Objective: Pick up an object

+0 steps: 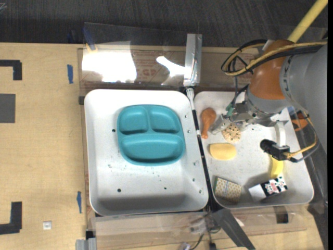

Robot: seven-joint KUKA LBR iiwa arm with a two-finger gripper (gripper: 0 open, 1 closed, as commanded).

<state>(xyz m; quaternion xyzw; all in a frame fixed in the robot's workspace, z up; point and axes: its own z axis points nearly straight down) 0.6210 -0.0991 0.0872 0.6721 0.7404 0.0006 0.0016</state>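
Two white bins sit side by side on the bench (36, 139). The left bin (99, 191) carries a teal divided plate (150, 133); the right bin (302, 186) carries the loose objects. The grey arm (304, 82) reaches in from the right over the right bin's far corner, its orange band (268, 79) above the wrist, black and yellow cables looping around it. The pincer (232, 120) hangs low over the upper left part of the right bin; whether it is spread or pressed together I cannot tell, since the wrist body and clutter hide its tips.

Just beneath and beside the pincer lies a speckled cookie-like piece (231, 134). An orange drumstick-shaped toy (207, 120) lies close to the wall shared with the left bin. A yellow rounded lump (222, 151) rests near the bin's middle left. A patterned green-grey pouch (228, 188) sits at the near edge. A banana (276, 163) with a black end lies toward the right, and a small black-and-white box (270, 187) is just below it.

Bare white floor shows in the middle of the right bin, between the yellow lump and the banana
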